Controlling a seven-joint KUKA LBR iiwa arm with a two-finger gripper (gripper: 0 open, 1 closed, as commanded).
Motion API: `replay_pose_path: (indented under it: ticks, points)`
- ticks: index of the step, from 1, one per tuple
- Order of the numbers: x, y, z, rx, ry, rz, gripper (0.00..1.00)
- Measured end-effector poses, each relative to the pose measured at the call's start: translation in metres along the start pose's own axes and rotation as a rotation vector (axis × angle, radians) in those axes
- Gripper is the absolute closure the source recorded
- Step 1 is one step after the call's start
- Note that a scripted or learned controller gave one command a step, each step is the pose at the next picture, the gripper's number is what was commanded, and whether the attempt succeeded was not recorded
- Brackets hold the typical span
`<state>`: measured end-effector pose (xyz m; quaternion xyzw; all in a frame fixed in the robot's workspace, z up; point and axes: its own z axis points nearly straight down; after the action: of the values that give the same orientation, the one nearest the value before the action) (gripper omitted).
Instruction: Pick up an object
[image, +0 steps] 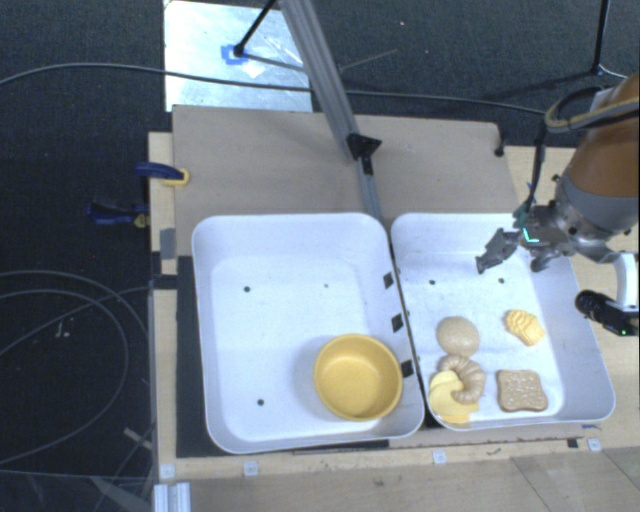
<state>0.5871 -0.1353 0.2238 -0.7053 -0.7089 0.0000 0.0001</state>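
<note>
Camera view, hand: the gripper (512, 252) hangs over the upper part of the right bin (420, 240), its two dark fingers spread apart with nothing between them.
Camera view, task's things: the food pieces lie in the lower half of that bin, all below the hand and well apart from it. The small yellow pastry (524, 326) is nearest, just below and slightly right. The round bun (456, 333) sits below and left, the croissant (464, 376) lower again, touching the yellow plate (448, 404), and the toast slice (521, 390) lies near the bottom rim.
Camera view, other bin: the yellow bowl (357, 376) rests in the left bin (230, 250), far left of the hand and lower.
Risk, bare floor: the hand stands above plain white floor, so a straight drop would likely close on nothing.
Risk, crowding: bun, croissant and plate are packed together; a descent there could nudge one aside or pinch two at once.
Risk, flat pieces: the toast and plate lie low, and fingers may slide over them.
Risk, rim: the toast sits close to the wall, which could block a finger.
Hard to see, wrist: the arm (605, 165) is cut by the frame's edge.
Hard to see, height: how far the fingertips stand above the floor cannot be judged.
Hard to see, plate: the croissant covers part of it.
</note>
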Motion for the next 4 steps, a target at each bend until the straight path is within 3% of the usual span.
replay_pose_path:
  ticks: [1, 3, 4]
  points:
    - [0.0, 0.0, 0.0, 0.0, 0.0, 0.0, 0.0]
    - [0.008, 0.003, 0.101, 0.001, 0.0, 0.003, 0.0]
    - [0.008, 0.004, 0.134, 0.001, 0.0, 0.005, 0.0]
